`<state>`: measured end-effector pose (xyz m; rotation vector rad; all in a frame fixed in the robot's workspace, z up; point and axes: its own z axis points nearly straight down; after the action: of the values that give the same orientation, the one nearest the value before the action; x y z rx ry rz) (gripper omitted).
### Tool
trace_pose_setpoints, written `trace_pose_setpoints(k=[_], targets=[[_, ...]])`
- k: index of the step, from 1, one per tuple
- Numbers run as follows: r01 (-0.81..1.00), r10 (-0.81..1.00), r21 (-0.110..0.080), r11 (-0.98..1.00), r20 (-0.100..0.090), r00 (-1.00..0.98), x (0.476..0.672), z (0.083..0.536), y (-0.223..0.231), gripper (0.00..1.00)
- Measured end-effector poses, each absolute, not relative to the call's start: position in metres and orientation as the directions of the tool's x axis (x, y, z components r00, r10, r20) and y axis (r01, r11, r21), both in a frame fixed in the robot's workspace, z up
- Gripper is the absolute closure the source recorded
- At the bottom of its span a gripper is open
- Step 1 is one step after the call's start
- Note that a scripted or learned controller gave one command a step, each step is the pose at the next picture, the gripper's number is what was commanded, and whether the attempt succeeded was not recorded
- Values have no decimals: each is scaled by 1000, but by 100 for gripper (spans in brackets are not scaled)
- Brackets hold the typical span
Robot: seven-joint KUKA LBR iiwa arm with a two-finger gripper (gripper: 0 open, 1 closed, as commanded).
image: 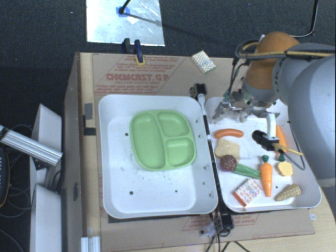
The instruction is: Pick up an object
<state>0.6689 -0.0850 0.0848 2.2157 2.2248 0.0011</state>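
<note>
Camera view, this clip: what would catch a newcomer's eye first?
The light green divided plate lies alone in the left bin. The right bin holds a clutter of toy food: a hot dog, an orange carrot, an ice cream cone and a red and white packet. The grey arm with its orange band looms in from the right, with the gripper over the right bin's far end.

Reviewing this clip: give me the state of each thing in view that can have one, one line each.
gripper: low at the right bin's far end, fingers unclear
green plate: flat in left bin, compartments bare
hot dog: lying loose in right bin
carrot: lying flat, untouched
ice cream cone: on its side
</note>
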Motion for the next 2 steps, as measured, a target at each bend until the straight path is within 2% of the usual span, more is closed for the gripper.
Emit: trace_pose_setpoints(k=[1,2], targets=[[1000,1000,5,5,-1,-5,670,96,-85,100],[1000,1000,5,5,-1,-5,670,96,-85,0]])
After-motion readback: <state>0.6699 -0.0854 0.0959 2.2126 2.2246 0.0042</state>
